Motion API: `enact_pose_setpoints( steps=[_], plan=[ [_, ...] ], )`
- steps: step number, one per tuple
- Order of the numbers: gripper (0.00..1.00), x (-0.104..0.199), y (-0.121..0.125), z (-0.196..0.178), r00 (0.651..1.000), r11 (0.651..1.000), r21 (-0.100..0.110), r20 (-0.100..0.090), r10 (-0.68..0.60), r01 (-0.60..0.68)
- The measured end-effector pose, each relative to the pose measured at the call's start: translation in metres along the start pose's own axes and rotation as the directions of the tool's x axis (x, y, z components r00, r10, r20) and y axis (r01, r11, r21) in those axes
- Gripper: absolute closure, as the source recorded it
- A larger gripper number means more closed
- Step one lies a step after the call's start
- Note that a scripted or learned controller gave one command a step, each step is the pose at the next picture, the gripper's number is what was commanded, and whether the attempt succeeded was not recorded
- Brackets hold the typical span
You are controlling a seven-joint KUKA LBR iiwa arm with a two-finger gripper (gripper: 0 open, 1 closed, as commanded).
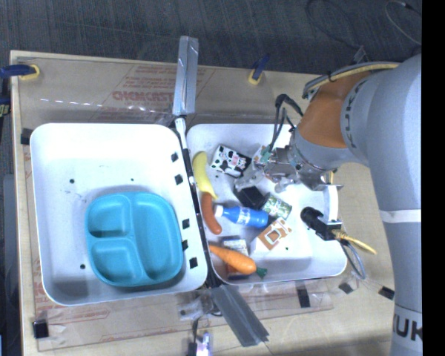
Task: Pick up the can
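Note:
The can (277,207), small with a green and white label, lies on its side in the right bin (322,254), just right of a blue bottle (242,215). My gripper (269,170) hangs over the middle of that bin, a little above and left of the can. A black object (250,196) lies directly below the gripper, between it and the can. Nothing can be seen held in the gripper.
The right bin also holds a banana (201,172), a red sausage (210,212), a carrot (233,259), a cow-patterned box (229,160) and an orange and white packet (274,233). A blue divided plate (133,237) lies in the left bin (59,162).

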State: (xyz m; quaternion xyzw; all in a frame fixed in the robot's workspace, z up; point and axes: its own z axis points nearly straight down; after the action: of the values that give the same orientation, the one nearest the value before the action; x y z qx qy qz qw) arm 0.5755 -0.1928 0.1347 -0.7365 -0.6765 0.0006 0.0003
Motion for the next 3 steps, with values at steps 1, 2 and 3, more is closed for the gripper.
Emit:
enact_pose_setpoints(
  steps=[1,2,3],
  plan=[
    [0.00,-0.005,0.018,0.043,1.000,1.000,0.000,0.001,-0.003,0.003],
    [1.00,-0.004,0.019,0.033,1.000,1.000,-0.001,0.001,-0.008,0.008],
    [1.00,0.004,0.012,-0.155,0.994,0.994,-0.001,0.000,0.112,-0.112]
  ],
)
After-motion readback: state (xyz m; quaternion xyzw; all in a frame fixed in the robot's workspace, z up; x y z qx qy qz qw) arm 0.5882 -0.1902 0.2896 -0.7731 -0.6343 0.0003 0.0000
